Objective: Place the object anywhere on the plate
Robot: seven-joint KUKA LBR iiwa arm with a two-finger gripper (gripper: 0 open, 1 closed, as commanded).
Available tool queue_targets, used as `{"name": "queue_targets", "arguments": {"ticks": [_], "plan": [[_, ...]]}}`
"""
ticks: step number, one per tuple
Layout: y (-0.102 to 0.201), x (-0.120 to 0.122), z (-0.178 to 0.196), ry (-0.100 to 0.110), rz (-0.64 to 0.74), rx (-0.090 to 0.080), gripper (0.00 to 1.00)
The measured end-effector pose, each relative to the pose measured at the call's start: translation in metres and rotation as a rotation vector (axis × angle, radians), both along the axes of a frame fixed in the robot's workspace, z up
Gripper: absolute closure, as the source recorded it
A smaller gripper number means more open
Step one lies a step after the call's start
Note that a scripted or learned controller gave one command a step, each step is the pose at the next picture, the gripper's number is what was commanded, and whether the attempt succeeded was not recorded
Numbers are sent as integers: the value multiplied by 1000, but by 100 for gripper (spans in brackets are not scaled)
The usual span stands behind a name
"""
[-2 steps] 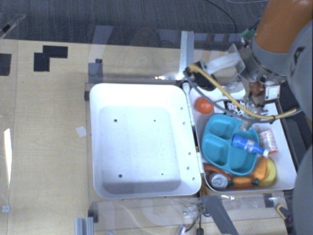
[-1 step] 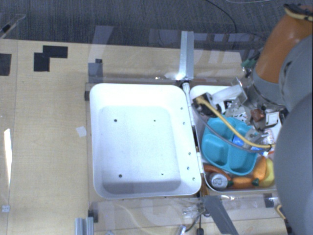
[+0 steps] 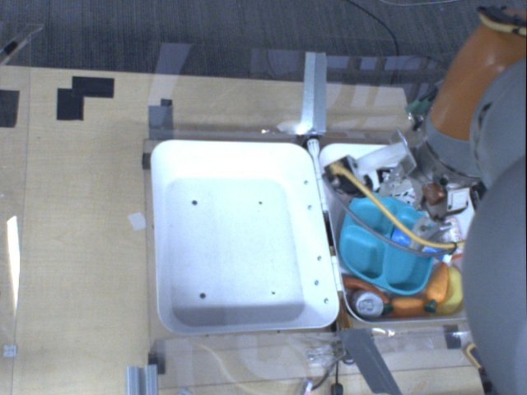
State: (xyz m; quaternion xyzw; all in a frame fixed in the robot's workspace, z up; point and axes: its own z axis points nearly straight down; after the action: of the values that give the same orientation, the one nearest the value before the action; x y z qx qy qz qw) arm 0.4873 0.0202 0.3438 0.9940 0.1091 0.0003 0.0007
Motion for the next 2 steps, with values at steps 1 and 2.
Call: {"name": "queue_targets", "arguments": {"ticks": [1,2], "plan": [[44,1,92,-9,-15,1,0],[79,1,92,-9,-16,0,0]]}}
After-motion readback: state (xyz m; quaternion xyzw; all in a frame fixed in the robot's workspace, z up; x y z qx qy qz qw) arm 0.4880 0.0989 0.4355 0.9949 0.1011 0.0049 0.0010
